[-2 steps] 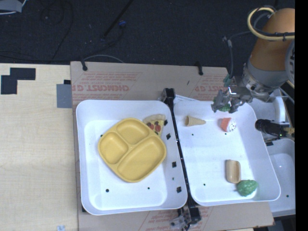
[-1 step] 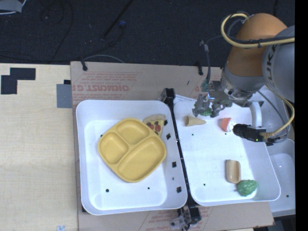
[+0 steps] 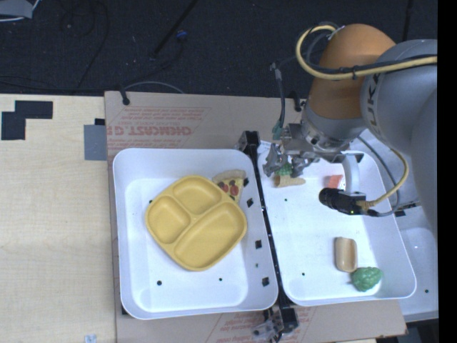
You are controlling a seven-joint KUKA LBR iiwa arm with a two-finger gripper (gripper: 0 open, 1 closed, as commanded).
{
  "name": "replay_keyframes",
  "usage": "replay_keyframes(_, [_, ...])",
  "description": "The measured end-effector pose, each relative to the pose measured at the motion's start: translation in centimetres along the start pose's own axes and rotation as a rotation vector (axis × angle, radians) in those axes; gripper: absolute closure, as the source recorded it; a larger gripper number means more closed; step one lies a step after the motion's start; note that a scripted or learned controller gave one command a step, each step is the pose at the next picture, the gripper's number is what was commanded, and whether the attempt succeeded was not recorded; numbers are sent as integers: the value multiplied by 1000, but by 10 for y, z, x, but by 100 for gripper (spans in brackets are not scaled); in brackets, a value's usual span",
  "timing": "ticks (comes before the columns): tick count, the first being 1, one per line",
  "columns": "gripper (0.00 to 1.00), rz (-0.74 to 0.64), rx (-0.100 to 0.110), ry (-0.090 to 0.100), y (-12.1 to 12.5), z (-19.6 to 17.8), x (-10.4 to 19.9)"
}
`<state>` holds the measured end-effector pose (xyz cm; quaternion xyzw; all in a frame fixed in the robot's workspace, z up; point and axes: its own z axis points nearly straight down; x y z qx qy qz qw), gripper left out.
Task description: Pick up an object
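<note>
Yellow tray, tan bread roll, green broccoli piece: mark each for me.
yellow tray (image 3: 196, 222): camera view, on its large lower compartment.
tan bread roll (image 3: 345, 254): camera view, on its middle.
green broccoli piece (image 3: 366, 278): camera view, on its top.

Two white bins side by side. Left bin (image 3: 136, 263): yellow divided plate (image 3: 196, 221) at center, pizza slice toy (image 3: 230, 184) touching its 1 o'clock edge. Right bin (image 3: 307, 263): gripper (image 3: 285, 164) low at the 11 o'clock corner, over a small green piece (image 3: 285, 170) and a tan item (image 3: 289, 181); grasp unclear. Red piece (image 3: 333, 181) at 1 o'clock of bin center. Tan bread-like piece (image 3: 345, 254) at 5 o'clock, green leafy toy (image 3: 366, 278) just beside it, lower right. Orange-banded arm (image 3: 350, 70) enters from 2 o'clock.
</note>
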<state>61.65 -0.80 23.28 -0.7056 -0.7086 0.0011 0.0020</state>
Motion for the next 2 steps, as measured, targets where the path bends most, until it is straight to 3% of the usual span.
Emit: replay_keyframes(2, [100, -2, 1, 1, -21, 6, 105])
